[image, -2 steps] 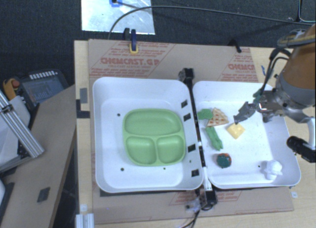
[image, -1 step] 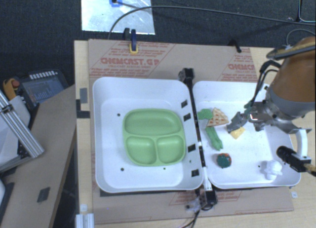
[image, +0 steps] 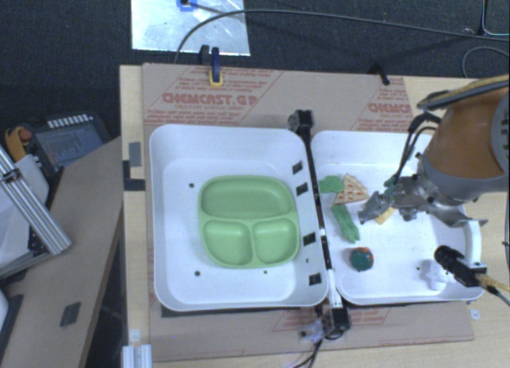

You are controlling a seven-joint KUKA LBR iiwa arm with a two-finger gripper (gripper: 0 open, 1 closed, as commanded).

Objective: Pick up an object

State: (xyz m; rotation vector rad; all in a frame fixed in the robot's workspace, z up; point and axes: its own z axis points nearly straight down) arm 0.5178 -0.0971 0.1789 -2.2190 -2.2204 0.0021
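In the right bin (image: 398, 147) my gripper (image: 378, 210) hangs low over the left half, reaching in from the right. A small yellow piece (image: 386, 216) lies right at its tip; whether it is gripped I cannot tell. Just to the left lies a tan wedge with a criss-cross pattern (image: 351, 189). A green leafy bit (image: 329, 185) lies beside the wedge, and a long green piece (image: 346, 223) runs down from there. A small red and green ball (image: 362, 259) rests nearer the front of the bin.
The left bin (image: 171, 159) holds a pale green divided plate (image: 246, 221). A black divider strip (image: 307, 191) runs between the two bins. My arm's orange band (image: 470, 135) stands over the right bin's right side.
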